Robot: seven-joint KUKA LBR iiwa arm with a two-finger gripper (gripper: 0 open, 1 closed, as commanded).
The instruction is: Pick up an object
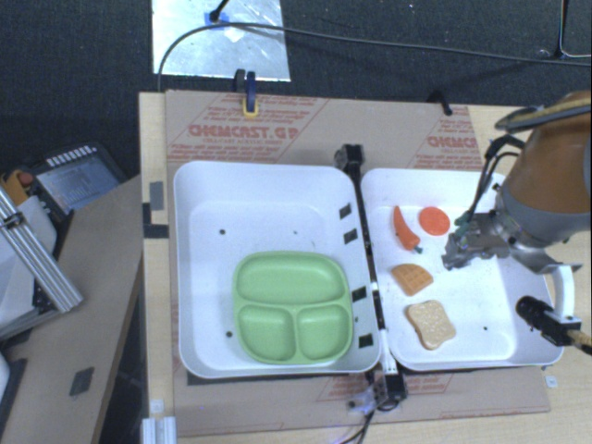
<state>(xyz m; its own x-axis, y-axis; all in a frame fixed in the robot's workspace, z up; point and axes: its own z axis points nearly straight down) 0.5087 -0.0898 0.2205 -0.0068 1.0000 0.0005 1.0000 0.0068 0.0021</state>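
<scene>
The hand (460,251) sits low over the right bin (481,340), at about the 3 o'clock side of the view; whether it is open or closed cannot be told, as the dark mechanism hides the tips; nothing is visibly gripped.

Candidate objects all lie in the right bin, to the hand's 9 o'clock side. Nearest is the round orange-red slice (434,219), at roughly 10 o'clock from the hand and just beside it. The carrot-like orange piece (404,228) lies beyond the slice at 9 to 10 o'clock, near the bin's left wall. The tan cracker-like piece (412,277) lies at about 8 o'clock from the hand, near but apart. The bread slice (431,324) lies at about 7 o'clock, farther off toward the bin's near edge.

The left bin (199,248) holds a green divided plate (293,306), well apart from the hand at 9 o'clock. Both bins rest on a cardboard sheet (277,128) covering the surface (153,276).

Risks, as judgement:
- The hand appears to stand over bare bin floor, between the objects; a closure here would likely catch nothing.
- The food pieces look flat and thin; a descent slightly off centre could push one aside rather than trap it.
- The slice and the carrot-like piece lie close together; a grasp aimed at one may nudge the other.
- The carrot-like piece is near the bin wall; contact with the wall could block closure.
</scene>
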